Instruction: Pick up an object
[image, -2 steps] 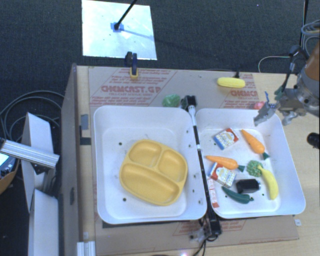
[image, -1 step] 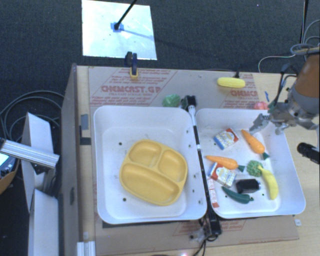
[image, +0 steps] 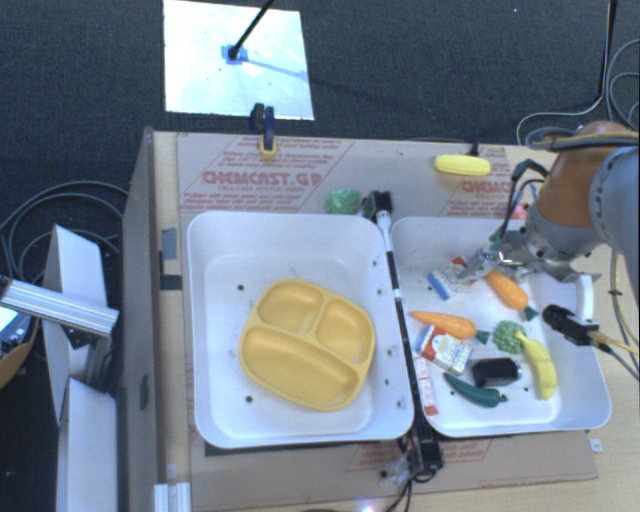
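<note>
My gripper (image: 486, 264) hangs low over the back of the right bin (image: 590, 400), with the arm coming in from the right. Just in front of it lies a short orange carrot (image: 507, 290), and to its left a small blue and white piece (image: 440, 283). Further forward are a long carrot (image: 445, 323), a broccoli floret (image: 508, 336), a banana (image: 541, 366), a black block (image: 495, 371), a green pepper (image: 476, 392) and a small printed carton (image: 447, 352). I see nothing lifted.
The left bin (image: 215, 300) holds a yellow divided tray (image: 305, 343). A yellow object (image: 462, 164) and a green object (image: 343, 202) lie on the cardboard behind the bins. A ridge (image: 392, 270) separates the two bins.
</note>
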